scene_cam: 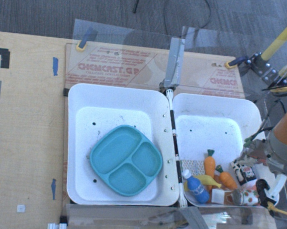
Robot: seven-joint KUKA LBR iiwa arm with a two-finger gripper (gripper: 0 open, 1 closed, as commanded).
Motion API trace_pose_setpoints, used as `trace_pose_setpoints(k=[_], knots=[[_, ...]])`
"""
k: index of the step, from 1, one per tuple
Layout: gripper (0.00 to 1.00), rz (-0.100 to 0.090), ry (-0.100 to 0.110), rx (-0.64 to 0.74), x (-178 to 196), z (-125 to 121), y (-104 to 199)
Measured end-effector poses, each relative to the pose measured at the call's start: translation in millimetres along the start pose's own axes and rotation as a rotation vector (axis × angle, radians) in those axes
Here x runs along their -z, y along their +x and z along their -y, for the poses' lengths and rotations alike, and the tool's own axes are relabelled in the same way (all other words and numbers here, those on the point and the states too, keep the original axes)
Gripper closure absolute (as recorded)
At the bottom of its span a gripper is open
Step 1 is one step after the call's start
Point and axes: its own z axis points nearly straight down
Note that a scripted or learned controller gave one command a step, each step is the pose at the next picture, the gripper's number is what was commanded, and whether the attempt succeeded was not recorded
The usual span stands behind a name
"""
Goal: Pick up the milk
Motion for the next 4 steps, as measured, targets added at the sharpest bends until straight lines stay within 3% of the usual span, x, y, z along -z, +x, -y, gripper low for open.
trace_pose_setpoints(k=[1, 2, 4], knots=[[0.0, 0.002, 0.006, 0.085, 0, -12, 12], [0.0, -0.013, -0.018, 0.141, 1, 0, 3], [0.0, -0.027, -0.006, 0.174, 0, -4, -5]])
